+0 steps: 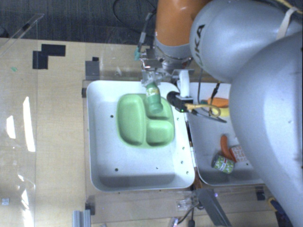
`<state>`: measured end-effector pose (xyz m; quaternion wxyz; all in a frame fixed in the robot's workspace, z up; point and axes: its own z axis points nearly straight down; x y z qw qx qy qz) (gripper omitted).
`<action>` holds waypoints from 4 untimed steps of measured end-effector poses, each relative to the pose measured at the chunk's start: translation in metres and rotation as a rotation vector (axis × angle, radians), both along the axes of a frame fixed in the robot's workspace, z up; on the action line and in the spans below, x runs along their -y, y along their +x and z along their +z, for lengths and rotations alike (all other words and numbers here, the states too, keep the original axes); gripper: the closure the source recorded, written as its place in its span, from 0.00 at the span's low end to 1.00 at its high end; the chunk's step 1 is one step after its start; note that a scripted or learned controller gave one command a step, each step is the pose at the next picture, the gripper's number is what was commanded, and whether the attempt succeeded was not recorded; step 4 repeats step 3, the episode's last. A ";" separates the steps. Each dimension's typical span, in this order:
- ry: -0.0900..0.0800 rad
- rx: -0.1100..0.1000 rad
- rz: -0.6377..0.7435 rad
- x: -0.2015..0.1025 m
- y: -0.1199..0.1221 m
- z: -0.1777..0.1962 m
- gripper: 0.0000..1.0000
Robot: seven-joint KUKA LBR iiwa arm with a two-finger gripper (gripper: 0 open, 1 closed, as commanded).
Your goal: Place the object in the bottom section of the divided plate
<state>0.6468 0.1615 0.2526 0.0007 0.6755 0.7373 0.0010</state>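
- Gripper (150,82) clamps a green bottle (153,100) over the green divided plate (137,122) in the left bin (102,145).
- Right bin (208,171) holds a can (223,164), a carrot (225,145) and scissors (204,109).

Pale green divided plate (142,122) in a white bin (102,141); green bottle (153,100) with a white-patterned label. Grey arm (246,41) with an orange band (177,13). Orange carrot (226,146), green printed can (223,164), yellow-handled scissors (208,109).

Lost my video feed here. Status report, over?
Gripper shut on green bottle. Bottle over upper right section of green divided plate, left bin. Bottom section unobstructed.
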 end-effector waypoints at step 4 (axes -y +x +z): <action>0.001 0.002 0.230 -0.035 0.023 -0.089 0.00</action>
